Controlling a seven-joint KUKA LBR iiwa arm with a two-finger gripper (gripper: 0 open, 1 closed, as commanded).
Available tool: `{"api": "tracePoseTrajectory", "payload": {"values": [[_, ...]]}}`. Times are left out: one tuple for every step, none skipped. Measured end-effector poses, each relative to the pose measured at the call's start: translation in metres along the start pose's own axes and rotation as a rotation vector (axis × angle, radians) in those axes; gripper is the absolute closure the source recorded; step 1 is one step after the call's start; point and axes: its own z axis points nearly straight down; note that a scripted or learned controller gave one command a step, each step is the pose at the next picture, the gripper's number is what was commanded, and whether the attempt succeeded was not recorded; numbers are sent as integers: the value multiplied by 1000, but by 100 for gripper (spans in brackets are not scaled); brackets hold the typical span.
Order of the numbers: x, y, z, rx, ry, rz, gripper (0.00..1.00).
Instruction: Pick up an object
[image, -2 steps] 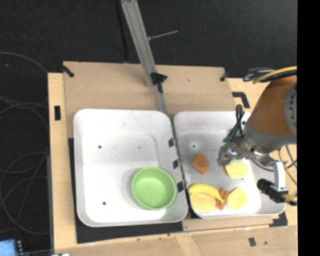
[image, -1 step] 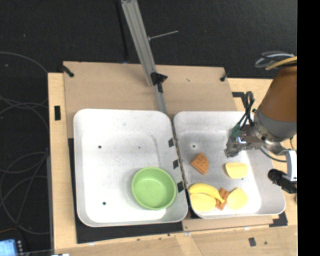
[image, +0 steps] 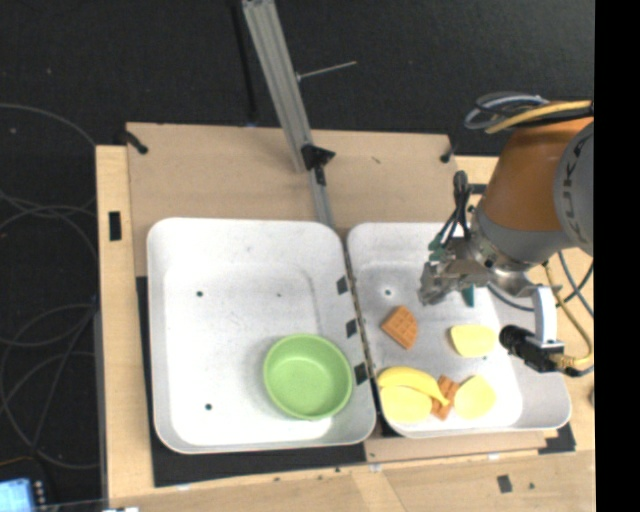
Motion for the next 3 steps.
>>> {"api": "tracePoseTrajectory", "payload": {"values": [[51, 30, -12, -2, 0, -1, 100], [98, 67, -15, -1, 0, -1, 100], [141, 88, -3, 0, -2, 2, 100]]}}
